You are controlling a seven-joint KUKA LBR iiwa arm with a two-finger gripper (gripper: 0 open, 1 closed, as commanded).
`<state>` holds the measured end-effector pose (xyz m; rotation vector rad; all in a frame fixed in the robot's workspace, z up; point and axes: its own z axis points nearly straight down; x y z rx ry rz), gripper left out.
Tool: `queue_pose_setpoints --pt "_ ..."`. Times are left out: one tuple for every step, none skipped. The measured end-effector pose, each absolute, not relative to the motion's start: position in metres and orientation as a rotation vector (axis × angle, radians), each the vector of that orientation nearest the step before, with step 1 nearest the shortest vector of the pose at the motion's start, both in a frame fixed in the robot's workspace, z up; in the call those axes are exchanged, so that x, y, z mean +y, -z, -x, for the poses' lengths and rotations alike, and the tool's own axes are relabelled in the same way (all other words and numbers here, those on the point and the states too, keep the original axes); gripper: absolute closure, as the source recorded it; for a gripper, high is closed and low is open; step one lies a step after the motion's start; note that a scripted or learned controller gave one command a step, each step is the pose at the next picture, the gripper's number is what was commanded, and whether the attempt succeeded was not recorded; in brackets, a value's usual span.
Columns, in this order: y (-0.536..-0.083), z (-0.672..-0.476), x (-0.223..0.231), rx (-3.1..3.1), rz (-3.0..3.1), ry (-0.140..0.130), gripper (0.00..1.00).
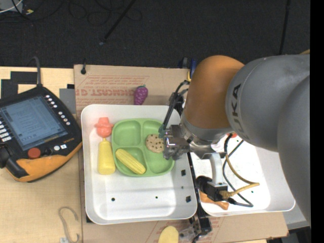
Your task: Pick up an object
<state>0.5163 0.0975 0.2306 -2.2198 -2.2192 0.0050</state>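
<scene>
My pincer (169, 147) hangs low over the right edge of the green tray (126, 131), just beside the cookie (154, 143). I cannot tell how it is set; my own wrist hides it. I judge the cookie to be my target, since it is what lies nearest my tip. It rests flat in the tray's upper right compartment, round, so it has no long axis and points nowhere; any approach angle would serve.

The corn (130, 161) lies in the tray's lower left compartment, its long axis running from upper left to lower right. Just left of the tray a yellow bottle (106, 157) lies lengthwise, top pointing away from the camera, with a pink toy (103, 127) at that end. All sit in the left bin (136, 201), tray included, likely gathered there for picking. Beyond the tray, on the table, lies a purple toy (140, 94); well left of the tray, a pendant (35, 130).
</scene>
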Motion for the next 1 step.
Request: queue_pose_setpoints --pt "-0.2222 -0.5255 0.0827 -2.218 2.221 -0.007 1.00"
